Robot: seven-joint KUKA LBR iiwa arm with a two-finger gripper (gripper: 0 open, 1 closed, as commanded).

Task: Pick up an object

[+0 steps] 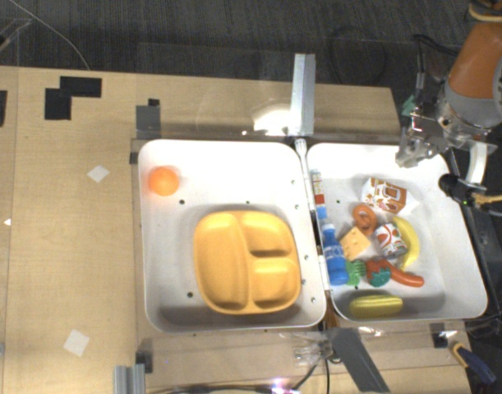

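Arm: the grey arm [481, 64] with its orange band is reaching in from the right and hanging over the far right corner of the right bin.
Pincer: the pincer [412, 150] is hovering above the right bin's far rim; whether it is wide or narrow I cannot tell at this size, and nothing is showing between its tips.
Right bin: the right bin [468, 298] is sitting on the worktop [62, 245] and carrying a heap of small toy foods near its middle and near edge.
Objects to pick: a yellow banana [409, 242] is lying on the heap's right side, a white and orange packet [385, 194] is resting at the far end nearest the pincer, a yellow wedge [355, 242] is sitting in the middle, a blue piece [335, 267] is lying along the left wall, a red-orange sausage shape [407, 278] is lying just beside the banana, and a yellow-green oblong piece [375, 304] is lying apart at the near edge.
Left bin: the left bin [164, 302] is standing just beside the right one and holding a yellow divided tray [246, 259], with an orange ball [163, 180] well apart in its far left corner.
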